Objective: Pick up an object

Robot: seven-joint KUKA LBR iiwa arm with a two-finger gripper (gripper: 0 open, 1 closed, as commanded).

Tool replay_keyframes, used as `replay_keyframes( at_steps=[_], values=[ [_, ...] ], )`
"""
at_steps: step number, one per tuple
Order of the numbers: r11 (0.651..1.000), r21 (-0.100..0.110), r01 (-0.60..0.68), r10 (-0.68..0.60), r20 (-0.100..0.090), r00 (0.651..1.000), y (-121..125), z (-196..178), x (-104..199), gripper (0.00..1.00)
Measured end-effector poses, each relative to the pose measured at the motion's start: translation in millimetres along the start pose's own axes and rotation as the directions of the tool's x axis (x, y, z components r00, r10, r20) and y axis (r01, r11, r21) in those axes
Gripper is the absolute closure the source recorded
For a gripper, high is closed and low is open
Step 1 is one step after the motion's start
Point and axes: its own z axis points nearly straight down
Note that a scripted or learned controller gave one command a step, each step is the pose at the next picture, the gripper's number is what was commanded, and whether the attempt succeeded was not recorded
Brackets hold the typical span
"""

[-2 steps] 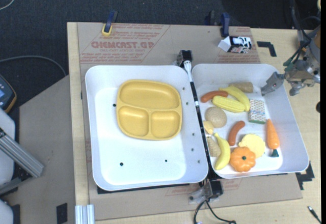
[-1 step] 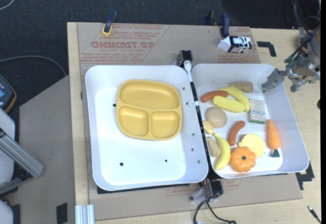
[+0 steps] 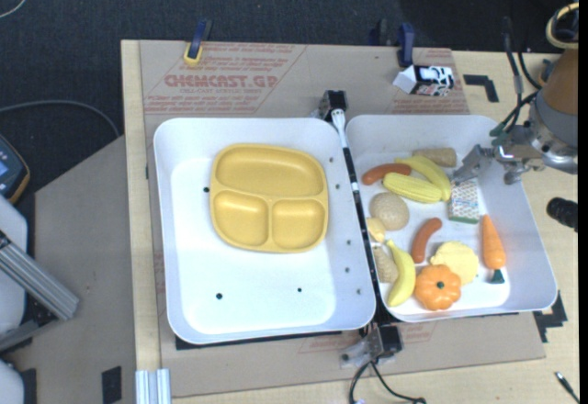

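End effector (image 3: 490,160) at right, low.

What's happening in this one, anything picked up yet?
Not yet. The gripper hangs over the right bin, near its far edge, with nothing visibly between its fingers. Toy food lies there: corn, carrot, pumpkin. A yellow divided plate sits in the left bin.

One fixed camera above — slanting down on both bins (image 3: 175,209)
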Motion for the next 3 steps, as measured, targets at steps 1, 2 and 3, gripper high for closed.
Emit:
replay_keyframes(
  at_steps=[1, 2, 3],
  values=[
    [1.0, 0.002, 0.002, -0.002, 0.0, 1.0, 1.1, 62.7, 6.1, 0.0],
    [1.0, -0.001, 0.001, -0.001, 0.001, 1.0, 0.9, 85.6, 7.1, 0.0],
    [1.0, -0.005, 0.001, -0.001, 0.003, 1.0, 1.8, 73.1, 6.8, 1.0]
  ],
)
